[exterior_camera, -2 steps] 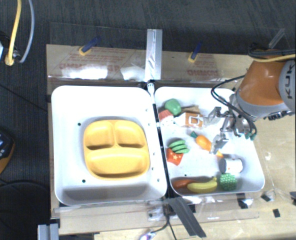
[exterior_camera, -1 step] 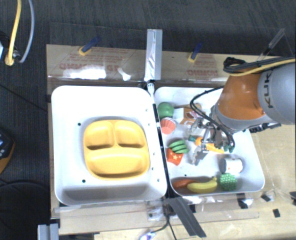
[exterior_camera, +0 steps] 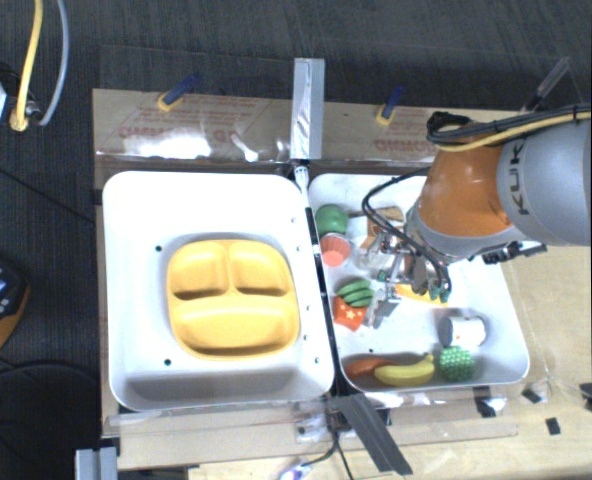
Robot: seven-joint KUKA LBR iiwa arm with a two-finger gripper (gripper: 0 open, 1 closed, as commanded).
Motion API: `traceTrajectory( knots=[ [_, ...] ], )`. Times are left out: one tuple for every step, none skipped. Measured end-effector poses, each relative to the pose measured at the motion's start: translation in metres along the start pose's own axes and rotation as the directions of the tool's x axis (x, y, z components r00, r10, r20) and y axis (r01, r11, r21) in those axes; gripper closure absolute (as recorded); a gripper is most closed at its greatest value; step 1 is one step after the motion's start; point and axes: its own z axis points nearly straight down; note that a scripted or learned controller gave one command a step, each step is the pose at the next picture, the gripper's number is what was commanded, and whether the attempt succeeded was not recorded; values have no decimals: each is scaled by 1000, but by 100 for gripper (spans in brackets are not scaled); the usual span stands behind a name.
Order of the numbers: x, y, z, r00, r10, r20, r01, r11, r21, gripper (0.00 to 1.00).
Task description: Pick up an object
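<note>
My gripper point(exterior_camera: 383, 301) hangs low over the middle of the right bin point(exterior_camera: 506, 303), below the orange band of the arm. Just left of it lie a green striped toy point(exterior_camera: 355, 291) and a red-orange piece point(exterior_camera: 347, 317). A small yellow-orange item point(exterior_camera: 414, 291) shows right beside the gripper on its right. Farther back left sit a green ball point(exterior_camera: 330, 218) and a pink piece point(exterior_camera: 335, 252). Along the front wall lie a banana point(exterior_camera: 406, 372), a brown piece point(exterior_camera: 364, 365) and a green bumpy ball point(exterior_camera: 457, 363). A white cylinder point(exterior_camera: 463, 328) lies to the gripper's right.
The left bin point(exterior_camera: 136, 218) holds a yellow divided tray point(exterior_camera: 234, 296). A raised divider point(exterior_camera: 319, 298) separates the two bins. The arm's body and cables cover the back right of the right bin. Clips and a metal bracket point(exterior_camera: 307, 108) stand behind the bins.
</note>
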Motion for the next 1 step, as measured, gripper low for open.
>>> traceTrajectory(
  knots=[
    [-33,-77,-9,1000,26,-12,-26,1000,0,0]
  ],
)
